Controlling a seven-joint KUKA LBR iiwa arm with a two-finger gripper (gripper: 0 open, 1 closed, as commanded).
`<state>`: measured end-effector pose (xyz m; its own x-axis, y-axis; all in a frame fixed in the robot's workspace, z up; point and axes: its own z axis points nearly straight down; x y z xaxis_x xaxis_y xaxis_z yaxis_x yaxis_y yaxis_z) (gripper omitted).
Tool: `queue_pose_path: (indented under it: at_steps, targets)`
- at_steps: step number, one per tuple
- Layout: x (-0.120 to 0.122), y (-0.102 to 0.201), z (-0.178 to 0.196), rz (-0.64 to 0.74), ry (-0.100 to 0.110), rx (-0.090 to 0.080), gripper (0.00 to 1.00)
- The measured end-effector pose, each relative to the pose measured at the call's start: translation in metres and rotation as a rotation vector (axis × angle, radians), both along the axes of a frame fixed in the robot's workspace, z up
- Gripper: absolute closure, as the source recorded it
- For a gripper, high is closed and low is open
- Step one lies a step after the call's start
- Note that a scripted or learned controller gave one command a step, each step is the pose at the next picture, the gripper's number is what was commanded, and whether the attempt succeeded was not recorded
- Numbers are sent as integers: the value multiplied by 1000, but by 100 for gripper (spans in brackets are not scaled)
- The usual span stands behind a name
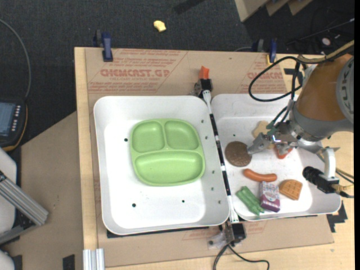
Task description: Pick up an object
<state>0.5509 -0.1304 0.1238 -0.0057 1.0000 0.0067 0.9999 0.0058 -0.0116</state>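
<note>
brown patty (238, 153) just beside gripper (264, 144)

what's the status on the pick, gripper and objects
Gripper low in right bin, fingers unreadable. Brown patty just beside it, nothing seen held. Sausage, waffle, purple pack, green piece lie nearby.

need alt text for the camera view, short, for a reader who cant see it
A grey and orange robot arm reaches from the right over the right white bin, its hand low beside a brown round patty. Nearer the front of that bin lie a sausage, a waffle piece, a purple packet and a green item; the left bin holds a green divided plate.
</note>
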Motion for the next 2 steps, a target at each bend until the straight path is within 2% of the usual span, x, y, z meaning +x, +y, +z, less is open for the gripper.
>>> queue_pose_path:
  at_steps: [1, 2]
  targets:
    - [69, -41, -35, -5, -17, -10, 0]
    - [41, -58, 2, -8, -11, -7, 0]
